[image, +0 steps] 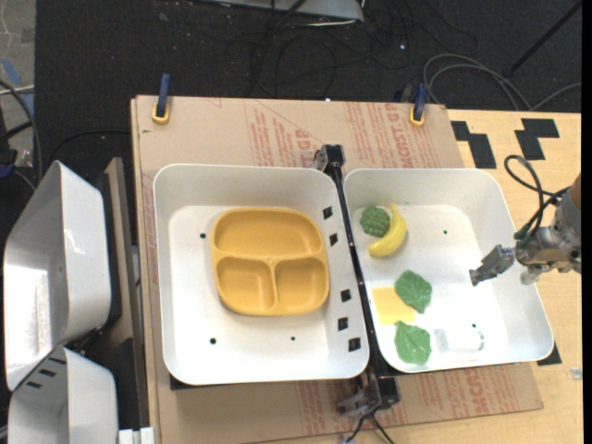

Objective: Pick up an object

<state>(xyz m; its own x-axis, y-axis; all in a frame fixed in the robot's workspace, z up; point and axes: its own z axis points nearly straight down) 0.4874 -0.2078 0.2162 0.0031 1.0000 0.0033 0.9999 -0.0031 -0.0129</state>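
Note:
The right bin (pixel 490 192) holds several toy foods. A green broccoli piece (pixel 374 220) touches a yellow banana (pixel 392 233) at the bin's far left. Nearer the front lie a green leafy piece (pixel 413 290), a flat yellow slice (pixel 392 306), a second green piece (pixel 413 342) and a small pale clear item (pixel 460 340). My gripper (pixel 487 267) reaches in from the right and hangs over the bare floor in the bin's right half. It is well to the right of the leafy piece and has nothing in it.
The left bin (pixel 176 248) holds a yellow three-compartment tray (pixel 271 259). A black divider (pixel 350 266) runs between the two bins. Cables trail along the right edge of the bench near the arm (pixel 555 239). White containers (pixel 55 266) stand to the bench's left.

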